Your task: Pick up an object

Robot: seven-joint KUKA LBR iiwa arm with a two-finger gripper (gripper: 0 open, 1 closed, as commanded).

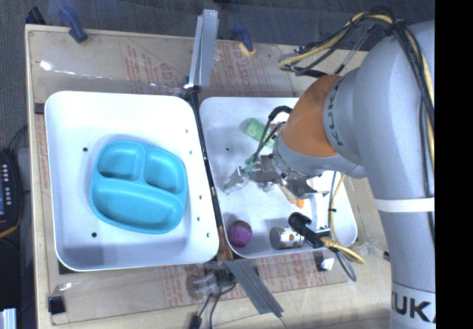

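The camera view shows two white bins side by side on the bench. In the left bin (59, 165) a blue divided tray (138, 185) is seen, lying near the middle. The arm (384, 120) is reached in from the right over the right bin (222, 117), and its gripper (235, 180) is placed low above the floor of this bin, near its left wall. Whether the pincer is apart or together cannot be told, because the tip is small and blurred, and no object can be made out in it. A purple ball (239, 232) is seen at the front edge of the right bin, below the gripper and apart from it. A small green object (255, 128) is found toward the back, partly covered by cables. A small can-like object (284, 237) is lying beside the ball, to its right.
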